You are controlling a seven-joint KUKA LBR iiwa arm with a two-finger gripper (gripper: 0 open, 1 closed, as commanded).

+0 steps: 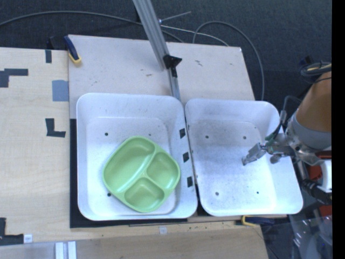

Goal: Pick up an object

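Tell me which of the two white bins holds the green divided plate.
The left bin holds the green divided plate, toward its front. The right bin has the pincer over it instead.

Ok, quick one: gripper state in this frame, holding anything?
Gripper: over the right bin, nothing seen between it; open or shut cannot be told. The green plate lies in the left bin.
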